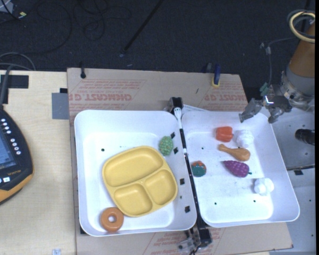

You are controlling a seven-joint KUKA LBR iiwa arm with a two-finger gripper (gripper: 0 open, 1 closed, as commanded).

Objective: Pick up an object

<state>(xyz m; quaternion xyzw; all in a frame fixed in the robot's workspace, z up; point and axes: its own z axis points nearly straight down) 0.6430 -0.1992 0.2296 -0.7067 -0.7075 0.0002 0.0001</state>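
While the gripper (259, 110) hangs above the upper right corner of the right bin (287, 209), its two fingers are spread apart with nothing between them. Below it in that bin lie a red block (224, 134), a white lump (245, 138), a drumstick (235, 152), a purple bunch of grapes (236, 168), a small round toy (198, 169) and a white ball (262, 186). Over in the left bin (87, 137) a yellow divided tray (140, 180) rests, with a doughnut (112, 219) at its lower corner and a green piece (166, 145) near its top edge.
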